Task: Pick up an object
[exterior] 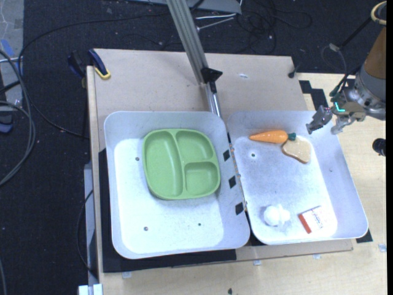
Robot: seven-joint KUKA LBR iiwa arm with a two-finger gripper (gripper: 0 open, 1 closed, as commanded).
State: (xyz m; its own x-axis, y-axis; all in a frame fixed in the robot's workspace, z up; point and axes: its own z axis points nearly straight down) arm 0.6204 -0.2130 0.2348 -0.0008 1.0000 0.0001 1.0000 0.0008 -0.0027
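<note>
The tool (pixel 326 121) hangs spread and holding nothing above the right bin's (pixel 344 183) far corner. Just beside it lie a carrot (pixel 269 137) and a tan bread piece (pixel 297 150), touching. It should drop squarely over one, clear of the other.

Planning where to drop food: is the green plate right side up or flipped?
Right side up: the green plate shows three hollow compartments facing the camera.
</note>
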